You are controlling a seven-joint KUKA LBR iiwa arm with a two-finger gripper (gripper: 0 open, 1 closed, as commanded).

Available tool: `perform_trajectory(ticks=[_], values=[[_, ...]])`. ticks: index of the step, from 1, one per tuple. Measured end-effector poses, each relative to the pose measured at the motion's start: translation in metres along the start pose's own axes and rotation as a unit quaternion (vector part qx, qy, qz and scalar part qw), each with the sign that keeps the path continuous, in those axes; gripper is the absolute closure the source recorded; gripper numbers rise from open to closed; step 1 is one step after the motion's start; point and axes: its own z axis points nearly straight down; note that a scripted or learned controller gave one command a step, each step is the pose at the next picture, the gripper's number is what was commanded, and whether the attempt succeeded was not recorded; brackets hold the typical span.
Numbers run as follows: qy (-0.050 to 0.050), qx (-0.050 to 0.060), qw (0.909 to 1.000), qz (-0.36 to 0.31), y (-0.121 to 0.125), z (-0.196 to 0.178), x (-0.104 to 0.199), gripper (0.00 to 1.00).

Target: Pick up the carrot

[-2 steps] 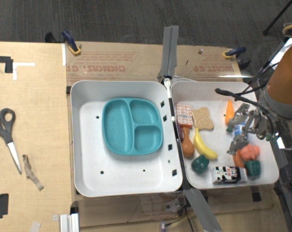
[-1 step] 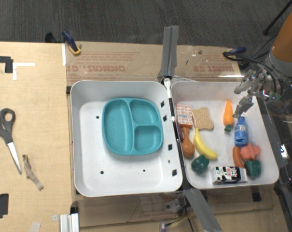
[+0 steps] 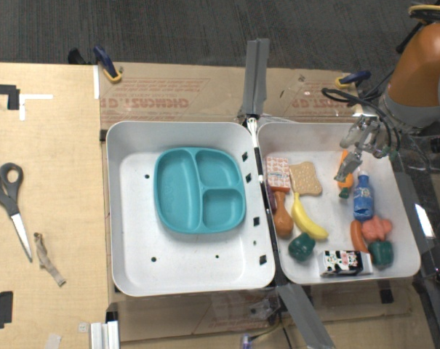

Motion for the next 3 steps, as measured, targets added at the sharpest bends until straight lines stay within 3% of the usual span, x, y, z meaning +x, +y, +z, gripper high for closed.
perform_trajectory(ticks=[1,2,3], values=[[-0.001,0.000,0.9992,0.039,0.003,0.046,-0.006,0.00],[-0.004,0.000,0.9993,0.037,0.005,0.034,-0.007,1.00],[0.000,0.000,0.9986,0.052,0.018,-0.044,0.048,1.00]])
